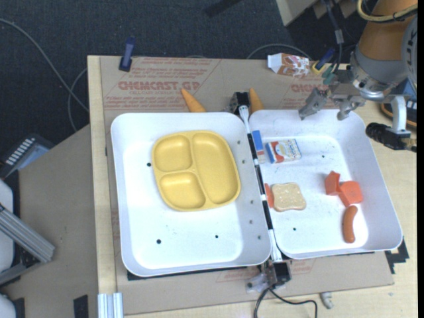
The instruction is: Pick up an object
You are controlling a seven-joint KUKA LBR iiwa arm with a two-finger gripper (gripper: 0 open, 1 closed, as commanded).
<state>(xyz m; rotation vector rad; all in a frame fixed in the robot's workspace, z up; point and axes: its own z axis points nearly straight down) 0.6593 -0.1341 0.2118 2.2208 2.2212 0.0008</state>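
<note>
I see my gripper [327,108] spread wide with nothing between its fingers, hanging over the far rim of the right bin [377,177]. Inside that bin I count five things: one small milk carton [283,150] nearest the claw, one slice of toast [288,197] by the divider, two orange-red blocks [344,187] touching each other, and one sausage [349,224] just below them. The left bin [132,230] carries one yellow three-compartment plate [196,169].
</note>
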